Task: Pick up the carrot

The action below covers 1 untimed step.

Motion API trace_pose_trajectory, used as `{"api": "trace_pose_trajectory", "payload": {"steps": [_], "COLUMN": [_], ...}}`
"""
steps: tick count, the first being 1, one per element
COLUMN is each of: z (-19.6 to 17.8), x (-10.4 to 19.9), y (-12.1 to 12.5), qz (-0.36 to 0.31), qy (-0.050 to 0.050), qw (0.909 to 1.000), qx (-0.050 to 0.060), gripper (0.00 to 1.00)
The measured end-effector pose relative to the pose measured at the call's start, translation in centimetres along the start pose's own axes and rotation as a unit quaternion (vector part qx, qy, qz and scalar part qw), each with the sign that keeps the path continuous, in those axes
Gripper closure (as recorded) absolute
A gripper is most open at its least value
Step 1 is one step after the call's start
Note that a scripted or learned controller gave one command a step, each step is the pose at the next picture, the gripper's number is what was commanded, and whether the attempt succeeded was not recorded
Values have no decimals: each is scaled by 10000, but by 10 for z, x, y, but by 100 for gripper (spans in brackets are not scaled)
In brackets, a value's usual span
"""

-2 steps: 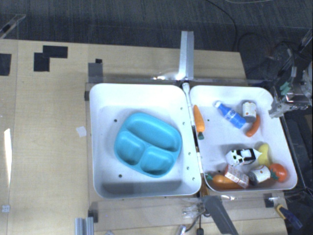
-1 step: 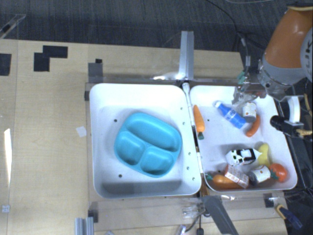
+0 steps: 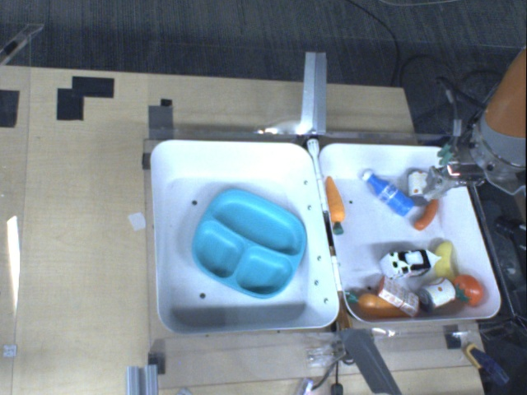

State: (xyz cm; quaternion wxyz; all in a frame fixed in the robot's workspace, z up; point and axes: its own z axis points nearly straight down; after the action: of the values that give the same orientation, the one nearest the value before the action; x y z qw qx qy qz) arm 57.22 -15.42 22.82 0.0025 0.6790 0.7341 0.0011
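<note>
No readable text anywhere here. The blue bottle (image 3: pixel 389 192) near the right bin's (image 3: pixel 478 220) back edge has a label, too small to make out. Nothing else carries lettering.

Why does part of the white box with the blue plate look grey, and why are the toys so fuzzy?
In the camera view, a soft shadow darkens the near wall of the left bin beside the blue plate; the whole picture is slightly blurry, so the carrot and the toys in the right bin lack sharp edges; the tool looks smeared too.

grey arm (image 3: pixel 501 148), orange band (image 3: pixel 506 97)
</note>
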Motion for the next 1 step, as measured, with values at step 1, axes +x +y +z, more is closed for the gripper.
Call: {"api": "trace_pose_trajectory", "payload": {"steps": [1], "z": [-7], "x": [66], "y": [7], "qz": [-477], "qy": [6], "qw": [9989], "qx": [-2], "gripper": [100]}}
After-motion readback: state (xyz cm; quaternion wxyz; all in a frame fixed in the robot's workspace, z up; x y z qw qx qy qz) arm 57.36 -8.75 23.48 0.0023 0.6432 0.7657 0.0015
